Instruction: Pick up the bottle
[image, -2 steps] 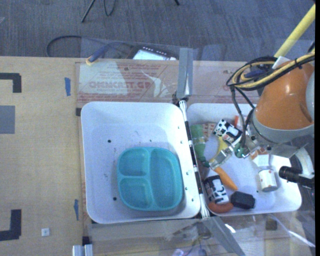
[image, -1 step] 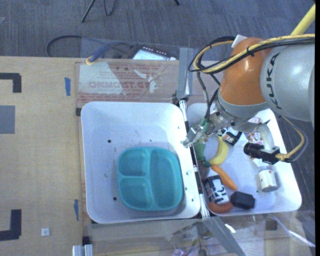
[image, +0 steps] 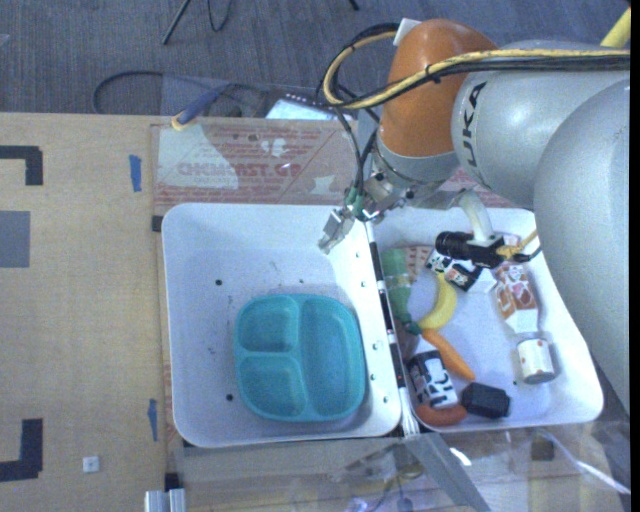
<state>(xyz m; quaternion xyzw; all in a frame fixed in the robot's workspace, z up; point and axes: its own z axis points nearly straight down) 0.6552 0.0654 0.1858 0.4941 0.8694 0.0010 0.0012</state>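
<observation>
The green bottle (image: 397, 281) lies on its side in the right bin (image: 575, 385), close along that bin's left wall. My gripper (image: 341, 226) hangs over the far right corner of the left bin (image: 190, 300), to the left of and beyond the bottle, apart from it. It is open with nothing between its fingers. A small white cylindrical container (image: 534, 361) lies near the right bin's right side.
In the left bin rests a teal divided tray (image: 298, 357). The right bin also holds a banana (image: 441, 305), an orange carrot (image: 456, 358), a black-and-white can (image: 430, 378), a black block (image: 487, 400), a red item (image: 441, 414) and a snack packet (image: 515, 292).
</observation>
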